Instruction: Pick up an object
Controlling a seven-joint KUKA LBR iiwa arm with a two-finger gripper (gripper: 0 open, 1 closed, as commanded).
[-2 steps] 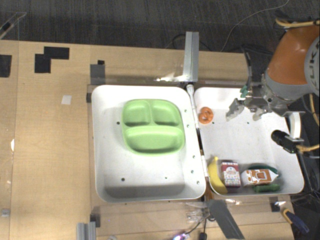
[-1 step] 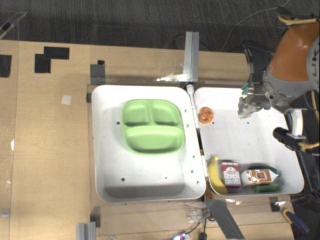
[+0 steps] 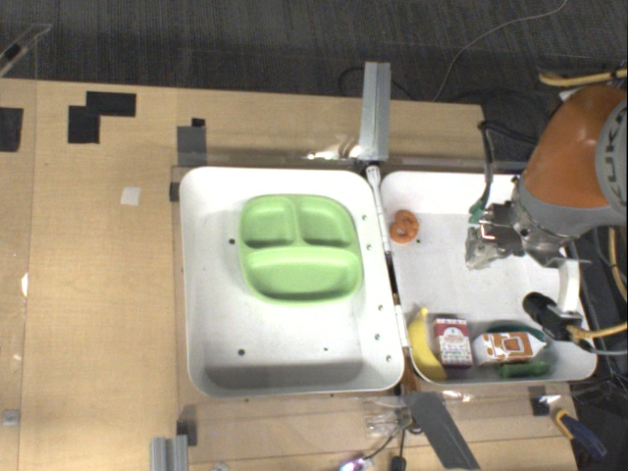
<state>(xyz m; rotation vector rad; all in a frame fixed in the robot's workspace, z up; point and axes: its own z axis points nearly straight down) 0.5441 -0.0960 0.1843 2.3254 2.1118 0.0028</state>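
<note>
Orange donut [image 3: 403, 227] in right bin [image 3: 442, 292]

Left bin [image 3: 201, 292] holds a green divided tray [image 3: 299, 246], roughly centred; right bin [image 3: 446, 194] has a small orange-brown item [image 3: 403, 227] near its left wall; along its near edge sit a banana [image 3: 422, 346], a red carton [image 3: 451, 342], a brown carton [image 3: 507, 345] and a green item [image 3: 522, 368]; gripper [image 3: 483, 246] hangs over the right bin's right side, apart from all items; wooden bench [image 3: 88, 292] underneath.

The wooden surface [image 3: 98, 292] carries two shallow white bins side by side — the left bin [image 3: 211, 292] and the right bin [image 3: 442, 273] — with black patches [image 3: 98, 116] at its far left.
</note>
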